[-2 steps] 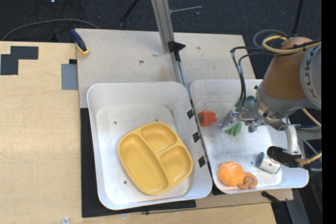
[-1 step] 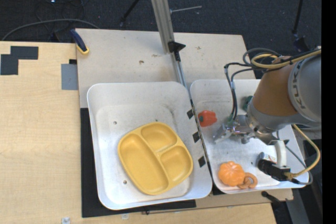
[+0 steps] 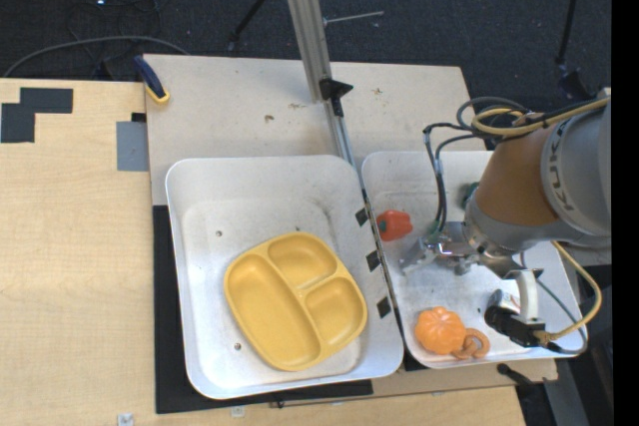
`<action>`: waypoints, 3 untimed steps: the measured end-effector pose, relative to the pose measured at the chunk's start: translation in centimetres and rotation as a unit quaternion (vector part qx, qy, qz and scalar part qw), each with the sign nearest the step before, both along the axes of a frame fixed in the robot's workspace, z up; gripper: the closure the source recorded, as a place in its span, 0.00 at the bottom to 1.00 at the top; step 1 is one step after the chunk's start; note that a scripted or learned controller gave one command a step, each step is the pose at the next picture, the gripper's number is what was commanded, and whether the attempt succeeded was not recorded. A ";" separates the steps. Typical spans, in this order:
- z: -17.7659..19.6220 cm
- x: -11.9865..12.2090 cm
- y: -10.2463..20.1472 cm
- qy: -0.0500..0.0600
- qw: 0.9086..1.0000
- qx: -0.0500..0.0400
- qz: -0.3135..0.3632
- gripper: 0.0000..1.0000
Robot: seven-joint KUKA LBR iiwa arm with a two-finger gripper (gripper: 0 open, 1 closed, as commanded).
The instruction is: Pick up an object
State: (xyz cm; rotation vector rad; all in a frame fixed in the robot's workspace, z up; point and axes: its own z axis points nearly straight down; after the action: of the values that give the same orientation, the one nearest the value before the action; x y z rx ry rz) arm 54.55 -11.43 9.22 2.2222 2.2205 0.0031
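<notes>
My gripper [image 3: 427, 253] hangs low over the middle of the right bin [image 3: 419, 177], under the grey arm with the orange band [image 3: 514, 185]. A red object with a green tip [image 3: 394, 224] lies just to its left, close to the bin's left wall. An orange pumpkin-shaped object [image 3: 442, 330] with a small ring beside it sits near the bin's front edge, below the gripper. A small green thing [image 3: 467, 195] peeks out from behind the arm. I see nothing held by the gripper.
A yellow divided plate [image 3: 295, 299] lies in the left bin [image 3: 200, 205]. A slanted aluminium post [image 3: 310, 25] rises behind the bins. A wooden surface [image 3: 70, 254] borders the left side.
</notes>
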 end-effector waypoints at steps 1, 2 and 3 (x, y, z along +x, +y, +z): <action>1.2 0.2 -0.1 -0.004 1.000 0.000 -0.002 1.00; 7.4 0.4 0.3 -0.001 1.000 -0.001 0.001 1.00; 12.2 -0.3 0.7 0.000 1.000 -0.001 0.001 1.00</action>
State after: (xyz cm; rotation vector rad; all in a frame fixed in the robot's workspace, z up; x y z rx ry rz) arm 54.22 -10.75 21.44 2.2188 2.2216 0.0026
